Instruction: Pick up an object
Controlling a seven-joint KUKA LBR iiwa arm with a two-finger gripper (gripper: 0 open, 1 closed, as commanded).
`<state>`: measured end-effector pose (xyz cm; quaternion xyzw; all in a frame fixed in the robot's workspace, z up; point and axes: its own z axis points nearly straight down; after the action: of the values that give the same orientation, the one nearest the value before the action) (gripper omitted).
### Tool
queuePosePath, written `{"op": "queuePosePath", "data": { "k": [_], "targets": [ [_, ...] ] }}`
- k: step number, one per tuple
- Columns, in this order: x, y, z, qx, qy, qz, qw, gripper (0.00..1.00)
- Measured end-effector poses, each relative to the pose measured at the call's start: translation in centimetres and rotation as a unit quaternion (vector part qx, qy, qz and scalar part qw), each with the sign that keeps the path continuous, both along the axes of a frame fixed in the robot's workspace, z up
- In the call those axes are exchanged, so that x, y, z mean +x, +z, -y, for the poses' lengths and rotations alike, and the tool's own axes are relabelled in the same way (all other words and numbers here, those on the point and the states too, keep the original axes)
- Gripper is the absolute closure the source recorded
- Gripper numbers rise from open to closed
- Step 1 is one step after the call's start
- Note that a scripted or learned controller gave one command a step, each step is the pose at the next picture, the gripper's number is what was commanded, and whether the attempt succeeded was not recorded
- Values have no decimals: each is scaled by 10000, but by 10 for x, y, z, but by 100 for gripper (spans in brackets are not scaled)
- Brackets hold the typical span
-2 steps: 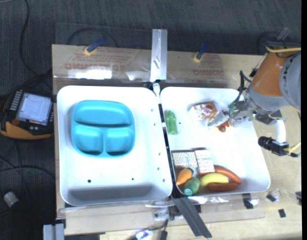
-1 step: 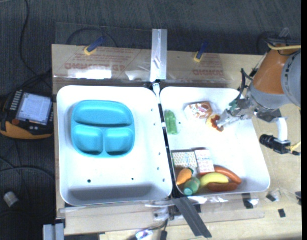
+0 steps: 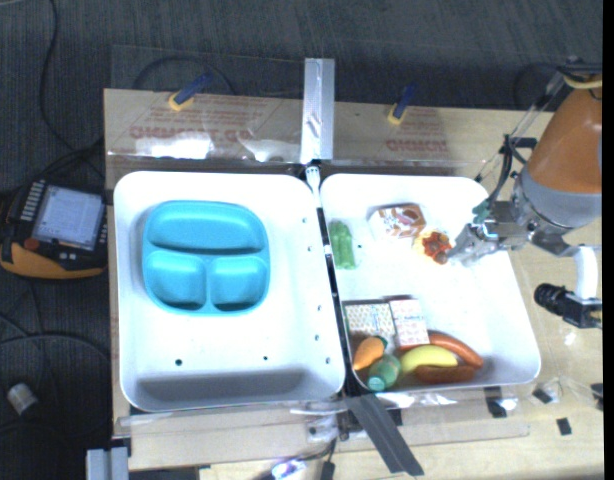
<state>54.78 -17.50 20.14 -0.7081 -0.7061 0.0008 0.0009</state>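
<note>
in the left bin [image 3: 137,368] — a glossy blue three-compartment tray [image 3: 205,254].

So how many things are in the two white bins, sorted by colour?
Blue: 1, the tray in the left bin.
Green: 2, a block and a small vegetable.
Yellow: 1, the banana.
Orange: 2, a carrot and a long piece.
Red and white: 4, a packet, a small toy, two patterned boxes.
Total: 10

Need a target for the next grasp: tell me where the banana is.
In the camera view the banana lies in the right bin, at its near edge, among a cluster: a carrot to its left and a small patterned box just behind it.
</note>
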Motion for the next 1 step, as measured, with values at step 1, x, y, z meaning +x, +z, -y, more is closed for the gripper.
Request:
{"op": "queuePosePath", "data": {
  "k": [1],
  "targets": [
    [29,68,16,-16,1598,9,9871,100]
  ]
}}
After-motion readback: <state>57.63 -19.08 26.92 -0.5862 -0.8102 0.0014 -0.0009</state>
